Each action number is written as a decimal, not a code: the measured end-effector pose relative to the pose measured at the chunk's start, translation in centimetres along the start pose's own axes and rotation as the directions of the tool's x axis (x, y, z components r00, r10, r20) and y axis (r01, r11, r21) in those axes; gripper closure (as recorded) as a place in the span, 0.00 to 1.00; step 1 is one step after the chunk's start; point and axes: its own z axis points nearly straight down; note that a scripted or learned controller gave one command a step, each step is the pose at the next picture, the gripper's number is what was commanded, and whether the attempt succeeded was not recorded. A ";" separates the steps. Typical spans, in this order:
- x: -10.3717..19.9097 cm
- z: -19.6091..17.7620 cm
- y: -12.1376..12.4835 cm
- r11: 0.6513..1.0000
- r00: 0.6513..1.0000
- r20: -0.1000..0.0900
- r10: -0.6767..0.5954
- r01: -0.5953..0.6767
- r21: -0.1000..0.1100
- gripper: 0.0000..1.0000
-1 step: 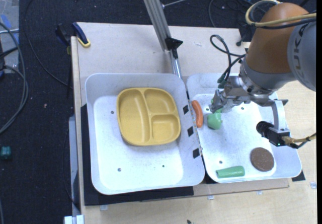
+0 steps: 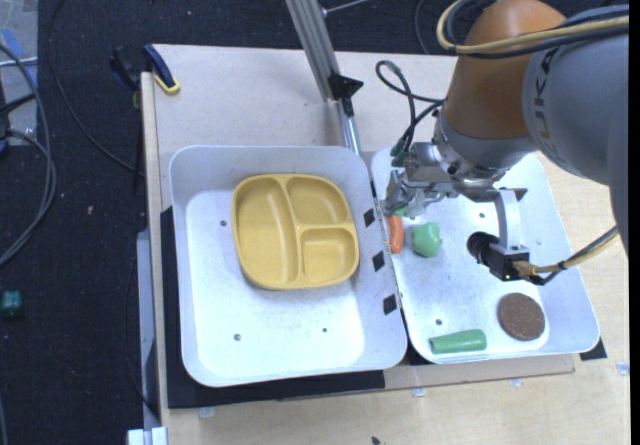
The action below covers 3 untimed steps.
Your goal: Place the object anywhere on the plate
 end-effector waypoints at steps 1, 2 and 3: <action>5.8 1.7 0.1 1.000 1.000 -0.001 -0.001 0.001 0.003 1.00; 10.7 2.3 1.1 1.000 1.000 -0.001 -0.001 0.001 0.000 1.00; 9.8 2.2 1.2 1.000 1.000 0.001 0.008 -0.008 0.001 1.00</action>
